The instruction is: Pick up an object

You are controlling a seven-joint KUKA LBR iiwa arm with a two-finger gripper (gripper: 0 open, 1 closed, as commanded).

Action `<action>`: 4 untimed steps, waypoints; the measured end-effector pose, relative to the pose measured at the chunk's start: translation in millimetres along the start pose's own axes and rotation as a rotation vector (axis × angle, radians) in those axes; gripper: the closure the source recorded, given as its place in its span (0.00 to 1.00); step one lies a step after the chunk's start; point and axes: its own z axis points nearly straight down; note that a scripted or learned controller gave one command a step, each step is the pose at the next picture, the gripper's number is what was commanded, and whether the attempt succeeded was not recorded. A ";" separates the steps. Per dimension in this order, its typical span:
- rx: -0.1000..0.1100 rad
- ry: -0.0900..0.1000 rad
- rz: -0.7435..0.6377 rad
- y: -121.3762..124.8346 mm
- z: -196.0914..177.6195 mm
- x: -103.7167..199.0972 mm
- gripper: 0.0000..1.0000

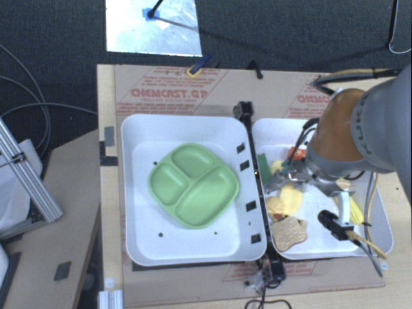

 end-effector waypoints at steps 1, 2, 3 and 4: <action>-0.005 0.005 0.000 21.3 -58.6 62.2 0.00; -0.002 -0.002 0.006 -55.9 -102.5 33.3 0.00; -0.007 -0.001 -0.004 -9.0 -100.5 68.9 0.00; 0.001 0.000 0.002 -70.3 -99.6 79.1 0.00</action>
